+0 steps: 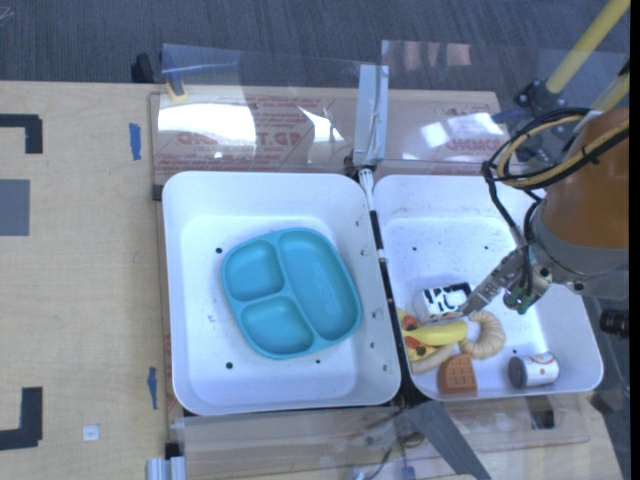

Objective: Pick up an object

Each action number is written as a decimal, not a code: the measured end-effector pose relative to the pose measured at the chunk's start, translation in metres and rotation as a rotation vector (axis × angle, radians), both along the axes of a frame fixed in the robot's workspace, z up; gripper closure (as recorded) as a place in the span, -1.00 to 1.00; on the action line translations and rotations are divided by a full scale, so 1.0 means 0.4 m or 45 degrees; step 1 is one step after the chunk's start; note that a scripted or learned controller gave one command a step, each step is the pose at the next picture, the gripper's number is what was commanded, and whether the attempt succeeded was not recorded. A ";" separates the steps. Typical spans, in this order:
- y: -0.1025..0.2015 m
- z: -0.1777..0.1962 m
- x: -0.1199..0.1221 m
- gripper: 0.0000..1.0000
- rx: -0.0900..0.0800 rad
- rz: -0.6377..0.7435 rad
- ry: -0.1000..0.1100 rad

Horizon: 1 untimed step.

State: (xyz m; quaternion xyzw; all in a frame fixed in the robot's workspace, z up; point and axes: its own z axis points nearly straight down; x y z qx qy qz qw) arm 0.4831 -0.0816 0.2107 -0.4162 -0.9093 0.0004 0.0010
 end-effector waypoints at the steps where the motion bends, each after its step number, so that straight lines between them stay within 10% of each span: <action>1: 0.183 -0.049 0.010 1.00 0.002 0.154 0.000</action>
